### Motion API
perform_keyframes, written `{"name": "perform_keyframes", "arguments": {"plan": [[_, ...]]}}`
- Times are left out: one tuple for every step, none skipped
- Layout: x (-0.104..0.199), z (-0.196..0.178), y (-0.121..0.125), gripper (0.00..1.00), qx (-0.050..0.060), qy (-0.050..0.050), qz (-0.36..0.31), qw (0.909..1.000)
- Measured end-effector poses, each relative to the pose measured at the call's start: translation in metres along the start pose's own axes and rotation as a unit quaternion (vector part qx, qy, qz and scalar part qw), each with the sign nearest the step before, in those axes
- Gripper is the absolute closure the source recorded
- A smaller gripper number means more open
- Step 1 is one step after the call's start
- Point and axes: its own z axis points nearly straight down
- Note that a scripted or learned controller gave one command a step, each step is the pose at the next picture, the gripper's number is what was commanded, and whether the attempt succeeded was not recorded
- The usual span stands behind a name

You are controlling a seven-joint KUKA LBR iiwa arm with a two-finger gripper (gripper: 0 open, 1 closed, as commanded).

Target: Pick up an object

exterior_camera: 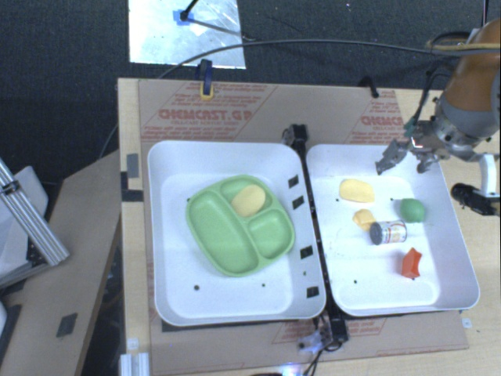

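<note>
where the board (227,104) reads "chemcast gp", the tool (407,157) hangs spread wide, holding nothing.

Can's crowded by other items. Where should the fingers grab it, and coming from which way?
Grip the can across its round body, coming straight down. It lies on its side, ends left and right, with a yellow piece touching its left end, so probably close front-to-back.

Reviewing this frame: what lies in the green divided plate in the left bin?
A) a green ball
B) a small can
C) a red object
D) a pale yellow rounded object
D: a pale yellow rounded object sits in an upper compartment of the green divided plate; the small can, red object and green ball lie in the right bin.
</note>
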Motion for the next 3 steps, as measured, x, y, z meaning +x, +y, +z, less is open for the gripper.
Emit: {"name": "perform_keyframes", "arguments": {"plan": [[0.000,-0.008,0.003,0.00,-0.006,-0.001,-0.001,1.0000],[0.007,0.035,0.007,0.00,-0.006,-0.001,-0.003,1.0000],[0.001,0.095,0.010,0.00,-0.005,-0.001,-0.001,1.0000]]}}
